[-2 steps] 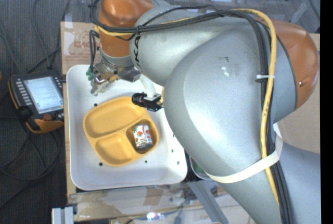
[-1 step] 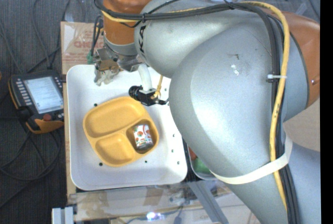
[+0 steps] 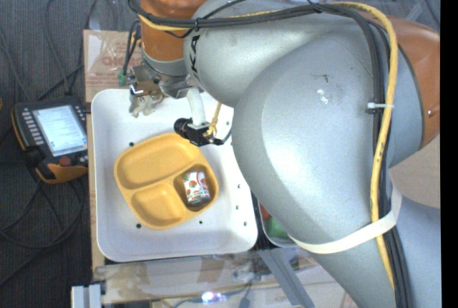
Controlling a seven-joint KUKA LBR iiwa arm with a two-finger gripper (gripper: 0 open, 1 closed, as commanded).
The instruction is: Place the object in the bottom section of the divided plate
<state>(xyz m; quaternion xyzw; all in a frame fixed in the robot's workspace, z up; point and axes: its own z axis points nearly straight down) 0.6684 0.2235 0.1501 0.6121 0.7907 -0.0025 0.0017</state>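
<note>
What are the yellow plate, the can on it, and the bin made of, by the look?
Yellow plate: likely molded plastic, matte, with soft rounded divider ridges and uniform color.
Can: probably metal with a printed label; it lies in a small section of the plate, detail too small to confirm.
Bin: white, smooth, looks like formed plastic with rounded corners and a slight sheen.

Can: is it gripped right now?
No. The can lies in a small section of the yellow plate, while the gripper sits apart, above the plate's far rim.
</note>
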